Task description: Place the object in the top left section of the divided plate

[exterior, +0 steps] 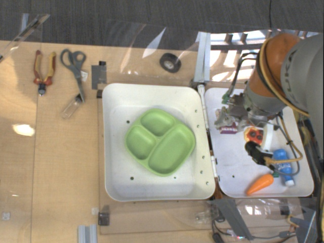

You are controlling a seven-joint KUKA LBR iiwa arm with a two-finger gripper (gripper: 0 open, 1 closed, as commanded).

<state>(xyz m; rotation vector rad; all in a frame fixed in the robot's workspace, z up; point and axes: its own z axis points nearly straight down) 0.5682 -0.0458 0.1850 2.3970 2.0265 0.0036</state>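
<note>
Two shallow white bins [114, 186] sit side by side; whether the gripper [229, 116] is clenched, I cannot tell. Left of it waits the green divided plastic plate [161, 142]; below-right lies an orange toy carrot [261, 183]. Neighbouring clutter could spoil a grasp.

Plate [161, 142] in left bin [116, 181]

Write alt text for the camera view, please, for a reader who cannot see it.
A green divided plate lies in the left white bin; the robot's hand hangs over the right bin, which holds a toy carrot. Pliers and scissors lie on the bench.
</note>
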